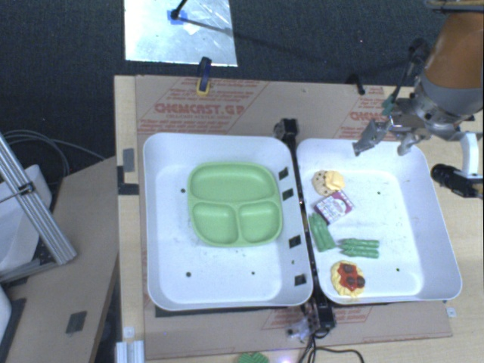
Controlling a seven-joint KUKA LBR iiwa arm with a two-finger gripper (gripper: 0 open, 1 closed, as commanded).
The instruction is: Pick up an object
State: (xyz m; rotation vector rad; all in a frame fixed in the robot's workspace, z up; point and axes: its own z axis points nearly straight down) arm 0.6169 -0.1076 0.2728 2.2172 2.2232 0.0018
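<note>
My gripper [387, 143] hangs open above the far edge of the right bin [423, 225], with nothing between its two grey fingers. Below it, toward the bin's left side, lie a round cookie [327, 181], a small maroon packet [333, 206], a green pod-like piece [322, 233], a bundle of green beans [358, 247] and a yellow plate of red-sauced pasta [348, 277]. All these objects lie apart from the gripper, nearer the camera and to its left.
The left bin [162, 225] holds a green three-compartment tray [234, 203]. A black divider with clips [296, 203] runs between the bins. Cardboard lies under both bins. A metal frame [30, 203] stands at the far left.
</note>
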